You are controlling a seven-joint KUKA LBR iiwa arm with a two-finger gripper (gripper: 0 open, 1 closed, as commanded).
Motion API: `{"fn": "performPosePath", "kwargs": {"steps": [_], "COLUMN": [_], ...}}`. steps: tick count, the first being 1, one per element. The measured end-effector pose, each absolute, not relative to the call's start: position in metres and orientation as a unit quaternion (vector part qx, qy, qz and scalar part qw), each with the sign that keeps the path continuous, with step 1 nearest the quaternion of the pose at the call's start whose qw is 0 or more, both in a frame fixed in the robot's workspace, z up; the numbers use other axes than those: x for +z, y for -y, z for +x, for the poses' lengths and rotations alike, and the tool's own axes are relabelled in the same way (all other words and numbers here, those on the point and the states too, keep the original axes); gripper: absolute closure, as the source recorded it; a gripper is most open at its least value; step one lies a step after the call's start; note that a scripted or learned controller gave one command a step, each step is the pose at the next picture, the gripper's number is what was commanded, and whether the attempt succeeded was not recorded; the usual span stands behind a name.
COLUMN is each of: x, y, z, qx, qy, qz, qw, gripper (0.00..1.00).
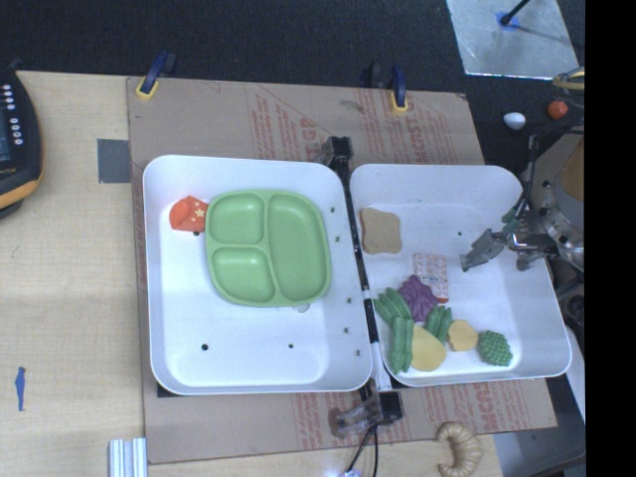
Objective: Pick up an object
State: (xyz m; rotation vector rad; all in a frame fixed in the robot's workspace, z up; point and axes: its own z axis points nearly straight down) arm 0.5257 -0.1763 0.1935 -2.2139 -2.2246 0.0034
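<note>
Hovering over the right shallow white bin [497,182], grey two-finger gripper [470,261] with fingers spread open and gripping nothing, lying below it near the front wall a cluster of toy foods, purple grape bunch [421,296], green bean pod [398,331], yellow pear [428,350], tan bread slice [381,232] sitting apart.

Light wood table [70,296] with a brown cardboard sheet [298,122] on top, held at the far edge by two clamps (yellow-tipped [151,76] and [397,87]). Dark carpet floor [258,18] beyond. Pale shiny floor patch [512,23] top right. Lighting even, soft shadows.
</note>
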Motion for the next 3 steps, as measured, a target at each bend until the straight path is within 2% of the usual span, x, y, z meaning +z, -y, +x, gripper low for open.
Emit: {"fn": "performPosePath", "kwargs": {"steps": [1, 2, 3], "x": [0.108, 0.122, 0.122], "y": [0.113, 0.118, 0.118], "z": [0.484, 0.487, 0.487], "qx": [0.003, 0.0024, 0.0023], "qy": [0.711, 0.71, 0.71], "qz": [-0.704, -0.704, -0.704], "qw": [0.007, 0.002, 0.002], "gripper": [0.0, 1.0, 0.0]}}
